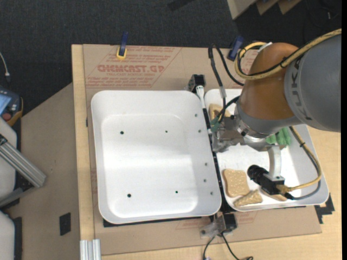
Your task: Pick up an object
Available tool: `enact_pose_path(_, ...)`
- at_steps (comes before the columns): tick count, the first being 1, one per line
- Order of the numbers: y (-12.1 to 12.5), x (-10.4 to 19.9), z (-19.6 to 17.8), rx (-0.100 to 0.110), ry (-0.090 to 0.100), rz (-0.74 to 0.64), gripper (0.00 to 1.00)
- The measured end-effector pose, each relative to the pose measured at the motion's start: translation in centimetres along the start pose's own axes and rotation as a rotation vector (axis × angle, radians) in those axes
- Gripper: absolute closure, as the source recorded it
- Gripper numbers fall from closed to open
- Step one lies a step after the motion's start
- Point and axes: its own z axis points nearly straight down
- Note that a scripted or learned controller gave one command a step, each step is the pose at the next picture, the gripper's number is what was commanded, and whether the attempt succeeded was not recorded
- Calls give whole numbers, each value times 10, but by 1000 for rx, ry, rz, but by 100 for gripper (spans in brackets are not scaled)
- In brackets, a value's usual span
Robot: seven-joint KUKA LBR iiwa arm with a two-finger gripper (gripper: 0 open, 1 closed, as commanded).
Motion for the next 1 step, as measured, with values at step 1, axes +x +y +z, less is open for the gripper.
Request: enact_pose_path(1, 60, 62, 3, -12, -2, -2, 100)
